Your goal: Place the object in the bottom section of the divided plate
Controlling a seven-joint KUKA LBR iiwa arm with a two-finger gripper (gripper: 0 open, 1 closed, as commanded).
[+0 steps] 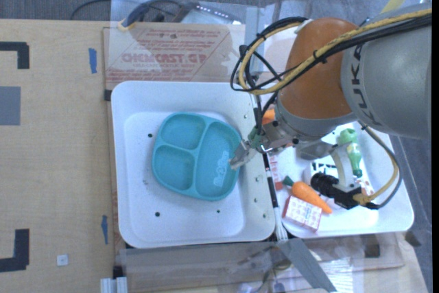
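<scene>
Arm [357, 65] over bin divider. Plate [195, 156] in left bin [130, 216]. Gripper [241, 156] at plate's right rim; aperture and contents unresolved. Carrot [307, 194] lies in right bin. Risk: tips nudge plate.

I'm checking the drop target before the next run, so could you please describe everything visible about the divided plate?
The divided plate is teal, plastic-looking and rounded, with three raised-rim sections, all bare. It lies flat and slightly turned on the left bin's floor. The gripper sits at its right edge; contact cannot be judged.
</scene>
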